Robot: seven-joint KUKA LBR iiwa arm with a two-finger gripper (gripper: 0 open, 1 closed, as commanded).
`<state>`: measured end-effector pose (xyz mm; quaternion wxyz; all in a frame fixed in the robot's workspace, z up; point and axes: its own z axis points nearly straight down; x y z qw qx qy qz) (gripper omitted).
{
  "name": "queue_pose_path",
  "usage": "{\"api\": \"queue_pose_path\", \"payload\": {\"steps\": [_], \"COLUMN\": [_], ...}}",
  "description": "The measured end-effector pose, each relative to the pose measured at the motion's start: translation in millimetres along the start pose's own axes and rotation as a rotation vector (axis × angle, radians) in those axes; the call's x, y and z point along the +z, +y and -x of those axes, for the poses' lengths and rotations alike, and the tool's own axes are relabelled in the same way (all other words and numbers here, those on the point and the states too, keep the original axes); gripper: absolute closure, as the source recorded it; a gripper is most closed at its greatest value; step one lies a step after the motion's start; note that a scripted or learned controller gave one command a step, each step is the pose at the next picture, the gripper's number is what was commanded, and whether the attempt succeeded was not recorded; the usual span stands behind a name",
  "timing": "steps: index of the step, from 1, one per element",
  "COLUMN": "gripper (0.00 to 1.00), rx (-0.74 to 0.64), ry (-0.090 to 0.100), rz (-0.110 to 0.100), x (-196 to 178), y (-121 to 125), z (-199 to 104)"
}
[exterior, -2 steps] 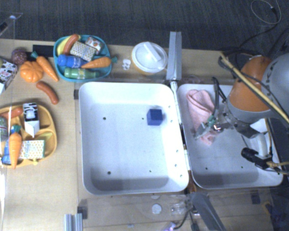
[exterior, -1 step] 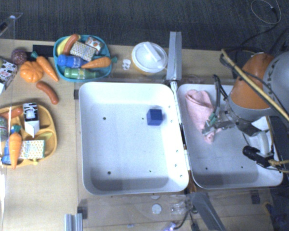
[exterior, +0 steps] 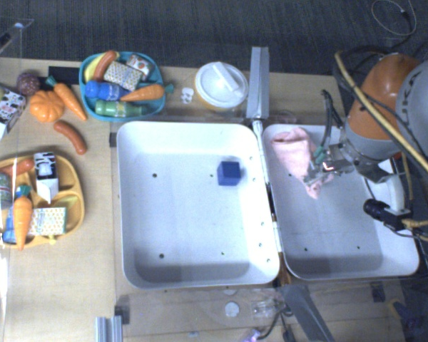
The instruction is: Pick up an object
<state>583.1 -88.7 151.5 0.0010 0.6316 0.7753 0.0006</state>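
we see the arm (exterior: 399, 112) reaching in from the right over the right bin (exterior: 342, 248), its gripper (exterior: 319, 175) low at the edge of a pink cloth (exterior: 294, 155) in that bin's upper left corner. a strip of the cloth looks pinched between the fingers. a blue cube (exterior: 229, 172) sits alone in the left bin (exterior: 178, 248), well apart from the gripper.

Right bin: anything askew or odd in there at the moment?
The pink cloth lies crumpled in the right bin's upper left corner, one end drawn out toward the gripper, which sits right at that end. Whether it is gripped cannot be told. The blue cube in the left bin looks normal.
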Motion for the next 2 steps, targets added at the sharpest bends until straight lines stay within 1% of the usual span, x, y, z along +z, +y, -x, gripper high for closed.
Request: {"api": "queue_pose_path", "payload": {"steps": [1, 2], "gripper": [1.0, 1.0], "rx": [-0.174, 0.008], "ry": [0.0, -0.001], "rz": [0.001, 0.0], "x": [-42.6, -60.4], "y": [41.8, 22.3], "z": [-31.9, 5.9]}}
